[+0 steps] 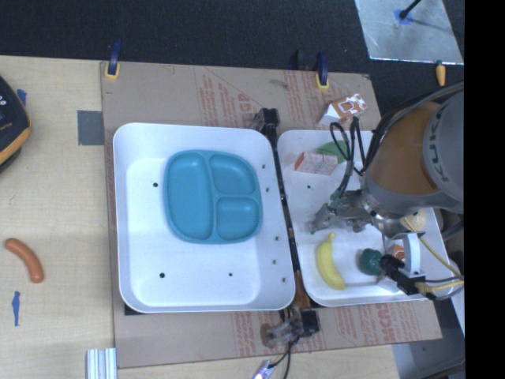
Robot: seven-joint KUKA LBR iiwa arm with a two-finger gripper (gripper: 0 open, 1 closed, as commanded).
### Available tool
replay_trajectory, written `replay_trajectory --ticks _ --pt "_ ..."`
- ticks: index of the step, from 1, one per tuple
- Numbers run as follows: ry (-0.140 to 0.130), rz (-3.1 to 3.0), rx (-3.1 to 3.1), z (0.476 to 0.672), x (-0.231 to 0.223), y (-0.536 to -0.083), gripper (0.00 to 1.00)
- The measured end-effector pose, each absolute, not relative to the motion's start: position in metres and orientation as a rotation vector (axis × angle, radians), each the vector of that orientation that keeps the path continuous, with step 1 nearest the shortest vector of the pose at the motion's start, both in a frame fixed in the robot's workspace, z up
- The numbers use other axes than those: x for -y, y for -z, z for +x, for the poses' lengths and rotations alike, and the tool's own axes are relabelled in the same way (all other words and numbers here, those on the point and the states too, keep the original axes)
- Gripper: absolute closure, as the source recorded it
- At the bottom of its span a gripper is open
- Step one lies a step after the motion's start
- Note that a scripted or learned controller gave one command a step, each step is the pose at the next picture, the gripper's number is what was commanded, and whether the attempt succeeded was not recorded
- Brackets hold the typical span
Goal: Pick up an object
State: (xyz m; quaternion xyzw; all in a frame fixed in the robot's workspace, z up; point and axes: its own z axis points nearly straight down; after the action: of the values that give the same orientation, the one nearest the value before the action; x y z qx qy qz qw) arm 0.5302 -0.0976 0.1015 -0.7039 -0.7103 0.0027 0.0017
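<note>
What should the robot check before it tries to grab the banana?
1. Banana within reach, in the right bin: ok.
2. Gripper above the banana: not ok, it sits a little up and to the side.
3. Jaws open: cannot tell.
4. Banana free of neighbours: ok, the green ball lies apart from it.
5. Small box out of the way: ok, it lies at the bin's far end.
6. Anything held already: cannot tell.

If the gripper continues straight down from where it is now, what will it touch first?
Probably the bare floor of the right bin, just above the top end of the banana. The gripper hangs there, though its height is unclear from this view.
</note>
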Motion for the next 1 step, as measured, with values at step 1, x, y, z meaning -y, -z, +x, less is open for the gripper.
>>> replay_trajectory --ticks 1 --pt "-0.005 -2.213 2.224 0.4828 0.0963 -0.0911 0.00"
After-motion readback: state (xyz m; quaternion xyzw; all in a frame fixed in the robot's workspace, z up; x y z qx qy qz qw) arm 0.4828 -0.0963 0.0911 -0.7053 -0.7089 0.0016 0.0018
